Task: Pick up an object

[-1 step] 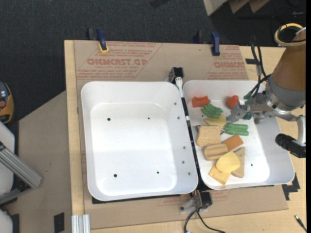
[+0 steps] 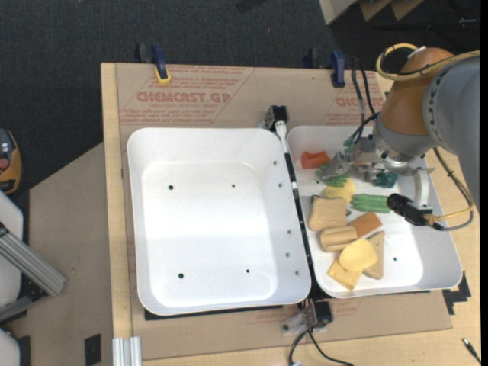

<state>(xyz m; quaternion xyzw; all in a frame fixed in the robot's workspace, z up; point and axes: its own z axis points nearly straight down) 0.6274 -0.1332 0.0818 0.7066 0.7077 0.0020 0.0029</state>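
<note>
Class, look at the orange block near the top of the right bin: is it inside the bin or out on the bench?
Inside. The orange block lies on the right bin's white floor, within its rim.

Right bin (image 2: 438, 269) has a pile of toy food: orange piece (image 2: 313, 159), green veggie (image 2: 370, 202), tan bread slices (image 2: 328, 213), yellow wedges (image 2: 357, 257).

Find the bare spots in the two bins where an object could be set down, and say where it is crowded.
The left bin offers bare floor from wall to wall. In the right bin, bare floor lies along the right wall, beside the yellow block. Its middle is crowded: the tan blocks, green piece and orange piece cluster under the claw.
</note>
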